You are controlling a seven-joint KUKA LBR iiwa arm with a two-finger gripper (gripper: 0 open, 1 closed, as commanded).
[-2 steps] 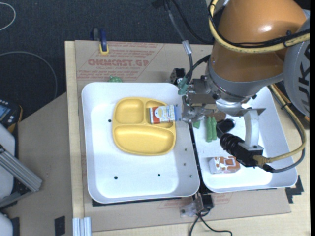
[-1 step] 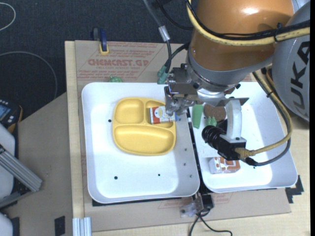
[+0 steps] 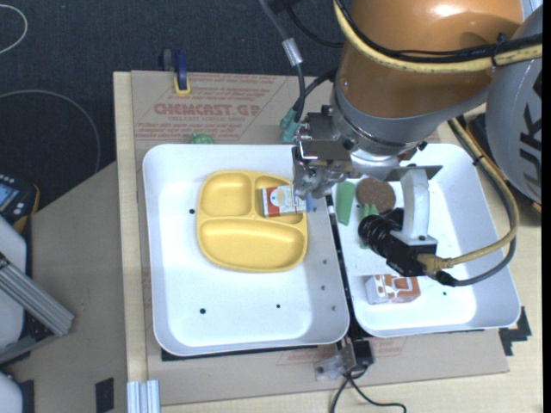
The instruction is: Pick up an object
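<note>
The gripper (image 3: 306,186) is bare grey metal, dull; the orange band (image 3: 430,24) above it is smooth and highly glossy; just beside the gripper, a small carton (image 3: 278,201) looks like printed card; the yellow plate (image 3: 250,235) under that carton is smooth plastic with a soft sheen; the bin (image 3: 172,265) beneath the gripper and the neighbouring bin (image 3: 486,291) are smooth white plastic; the board (image 3: 215,101) below them looks like matt brown paper.

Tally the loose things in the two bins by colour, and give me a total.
Yellow: 1, the divided plate
Red and white: 1, the small carton in the plate's upper right compartment
Green: 1, the strip
Brown: 1, the disc
Orange and white: 1, the packet
Total: 5
</note>
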